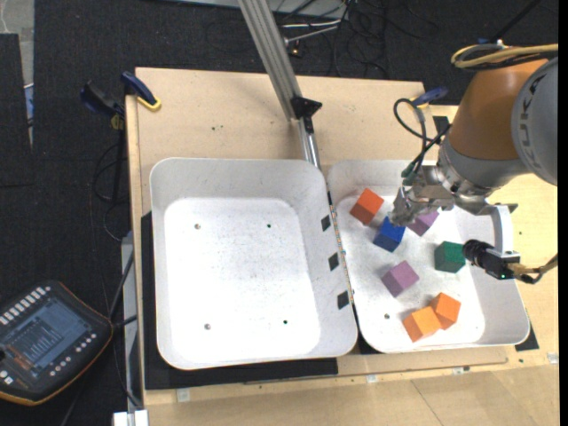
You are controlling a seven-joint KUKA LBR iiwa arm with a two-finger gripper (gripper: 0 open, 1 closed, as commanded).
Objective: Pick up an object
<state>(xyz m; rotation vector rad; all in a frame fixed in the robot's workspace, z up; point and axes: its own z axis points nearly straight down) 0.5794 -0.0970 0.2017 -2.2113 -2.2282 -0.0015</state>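
Beneath tool (405, 216), matte blue cube (389, 235)

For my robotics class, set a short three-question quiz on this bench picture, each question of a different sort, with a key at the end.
1. True or false: the blocks lie in the right bin.
2. Multiple choice: which block lies right under the hand? A) the green block B) the blue block C) a yellow block
3. Short answer: how many orange blocks are in the bin, and where?

Key
1. True.
2. B.
3. Three: one orange block at the far side near the left bin, and an orange pair side by side at the near edge.
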